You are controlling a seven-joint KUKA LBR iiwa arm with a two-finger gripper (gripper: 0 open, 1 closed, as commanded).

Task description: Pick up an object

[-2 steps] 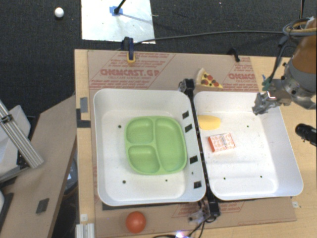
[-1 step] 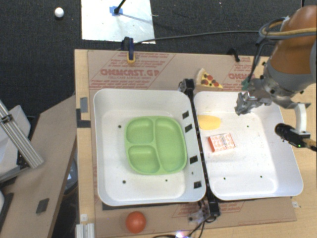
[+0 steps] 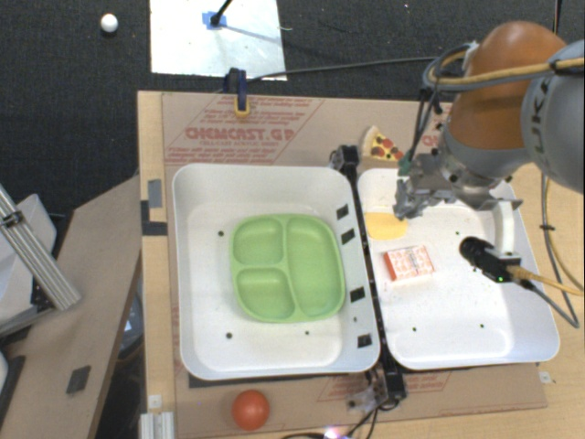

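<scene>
1. While the robot works at the right, a small white ball [image 3: 109,23] lies alone on the dark cloth at far left, well apart from the counter [image 3: 274,126].
2. A white sheet [image 3: 215,26] bearing a blue mark lies behind the counter. A blue clamp [image 3: 238,88] grips the back edge of the counter's cardboard cover just below it.
3. The left bin [image 3: 196,245] holds a green divided plate [image 3: 288,268], lying flat near its middle. An orange ball [image 3: 250,409] sits on the counter just in front of this bin.
4. A toy pizza slice [image 3: 382,144] lies on the cardboard just behind the right bin [image 3: 475,327].
5. Inside the right bin, a flat yellow slice [image 3: 384,227] lies in the back-left part, near the wall shared with the left bin.
6. A red-and-white packet [image 3: 408,263] lies flat just beside the slice, toward the front.
7. The tool [image 3: 409,199] hangs over the yellow slice's back-right edge. From this angle I cannot tell whether it is released or clenched, or whether it touches the slice.
8. The grey arm [image 3: 553,122], with its orange band, slants in from the right above the bin's back rim.
</scene>
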